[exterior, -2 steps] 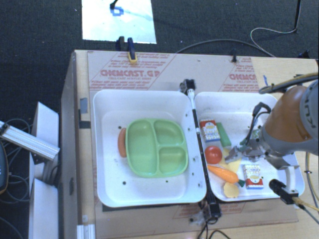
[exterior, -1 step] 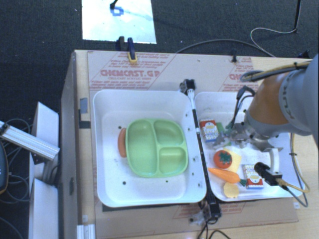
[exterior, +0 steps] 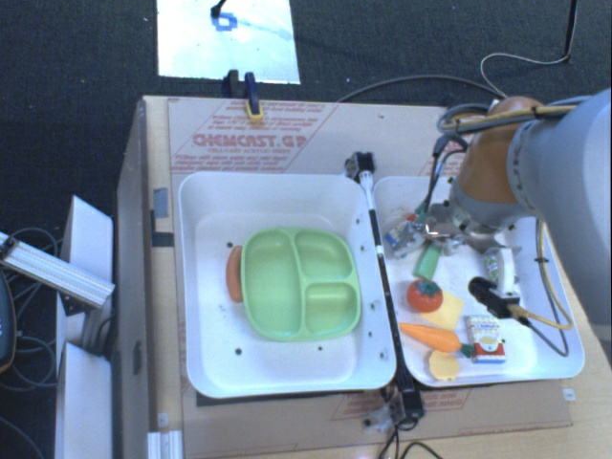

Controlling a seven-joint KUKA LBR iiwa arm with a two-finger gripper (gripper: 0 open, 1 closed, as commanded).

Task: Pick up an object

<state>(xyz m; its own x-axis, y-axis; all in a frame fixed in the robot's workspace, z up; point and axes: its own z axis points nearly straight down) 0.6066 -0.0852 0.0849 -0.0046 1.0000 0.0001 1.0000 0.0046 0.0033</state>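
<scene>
The gripper (exterior: 421, 229) is reaching down into the right bin (exterior: 555, 352) near its upper left corner, over a green bottle-like item (exterior: 427, 260); whether it is spread or closed cannot be told. Just below are lying a tomato (exterior: 425, 295), a carrot (exterior: 430, 336), yellow pieces (exterior: 444, 363), a small carton (exterior: 486, 338) and a white bottle (exterior: 500, 266), loosely scattered as picking candidates. The left bin (exterior: 206, 256) is holding a green divided plate (exterior: 298, 283), with an orange item (exterior: 233, 273) tucked against its left edge.

Dark speckled carpet (exterior: 76, 55) surrounds the brown cardboard-topped bench (exterior: 277, 132), with a pale square floor sheet (exterior: 225, 27) lying beyond it.
</scene>
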